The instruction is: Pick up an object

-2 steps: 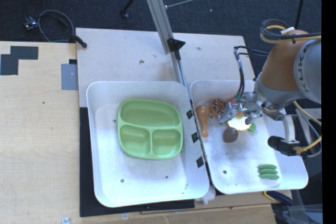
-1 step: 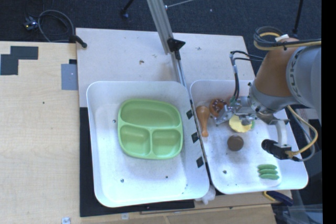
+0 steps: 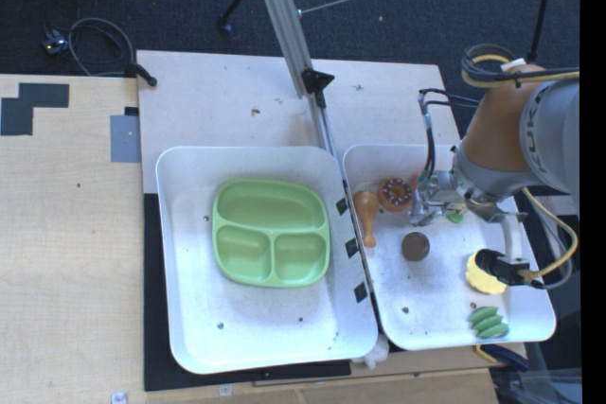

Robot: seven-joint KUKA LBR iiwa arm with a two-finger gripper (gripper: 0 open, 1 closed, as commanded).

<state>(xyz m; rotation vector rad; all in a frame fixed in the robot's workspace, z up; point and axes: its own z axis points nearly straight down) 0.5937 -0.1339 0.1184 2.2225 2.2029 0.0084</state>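
The gripper (image 3: 431, 206) hangs low in the right bin (image 3: 398, 322) between the doughnut (image 3: 395, 193) and brown ball (image 3: 415, 247); its grip cannot be told, so the pick looks unfinished.

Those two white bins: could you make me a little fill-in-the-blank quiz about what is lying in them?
1. The green divided plate lies in the ____ bin.
2. The plate has ____ compartments.
3. The brown ball lies in the right bin, in the same bin as the ____ banana.
4. The green pea pod lies near the bin's ____ right corner.

Missing words: left; three; yellow; lower
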